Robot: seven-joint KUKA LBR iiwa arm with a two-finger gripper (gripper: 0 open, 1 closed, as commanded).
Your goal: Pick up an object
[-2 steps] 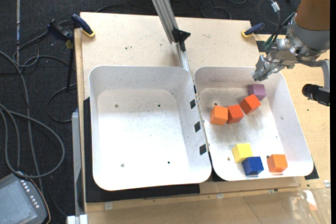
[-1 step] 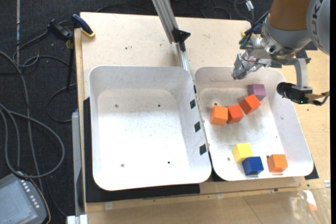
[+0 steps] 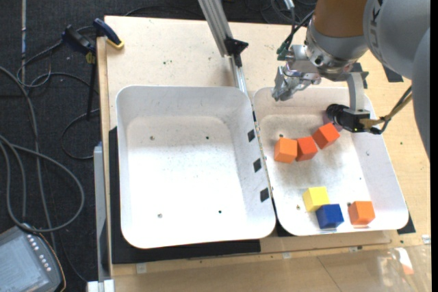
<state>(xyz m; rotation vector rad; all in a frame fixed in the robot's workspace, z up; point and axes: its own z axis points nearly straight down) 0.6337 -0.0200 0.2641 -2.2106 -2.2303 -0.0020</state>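
Note:
My gripper (image 3: 282, 94) hangs above the far left corner of the right bin (image 3: 380, 159), with nothing seen between its fingers. Three orange blocks lie in a row in that bin: one (image 3: 286, 150) at the left, one (image 3: 306, 147) touching it, and one (image 3: 328, 134) higher to the right. Near the bin's front edge sit a yellow block (image 3: 315, 197), a blue block (image 3: 330, 216) touching it, and another orange block (image 3: 361, 213). The gripper is up and to the left of the orange row, apart from it.
The left bin (image 3: 185, 161) stands beside the right one, their rims meeting mid-bench. A slanted metal bar (image 3: 209, 0) runs down to the bins' far junction. A blue and yellow clamp (image 3: 96, 34) sits at the bench's far left corner.

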